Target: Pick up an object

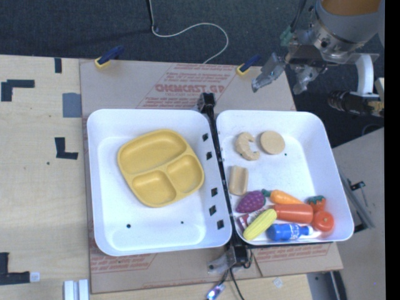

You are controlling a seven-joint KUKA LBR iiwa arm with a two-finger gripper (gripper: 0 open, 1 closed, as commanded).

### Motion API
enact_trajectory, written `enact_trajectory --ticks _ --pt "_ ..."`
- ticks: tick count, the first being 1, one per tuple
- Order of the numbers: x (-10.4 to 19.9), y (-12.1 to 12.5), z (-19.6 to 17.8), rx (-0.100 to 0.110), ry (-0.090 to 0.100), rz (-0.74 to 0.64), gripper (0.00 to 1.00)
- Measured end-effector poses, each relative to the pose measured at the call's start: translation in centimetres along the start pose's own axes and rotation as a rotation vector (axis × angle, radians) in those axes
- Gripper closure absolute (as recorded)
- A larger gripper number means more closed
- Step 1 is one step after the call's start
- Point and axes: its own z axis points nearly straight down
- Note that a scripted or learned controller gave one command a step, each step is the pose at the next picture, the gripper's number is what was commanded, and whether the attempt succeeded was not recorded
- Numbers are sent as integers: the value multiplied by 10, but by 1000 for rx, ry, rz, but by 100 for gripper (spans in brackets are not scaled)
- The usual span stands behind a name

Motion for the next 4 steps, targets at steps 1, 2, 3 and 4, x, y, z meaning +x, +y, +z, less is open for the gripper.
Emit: enact_trajectory --ticks 1,2,3,4 --pt "-4 -67 -129 -6 -2 8 0" --pt "-3 -64 -131 6 -4 8 100" --pt "-62 -112 -77 13 -2 16 100" --pt "-111 -134 -54 10 -3 14 100"
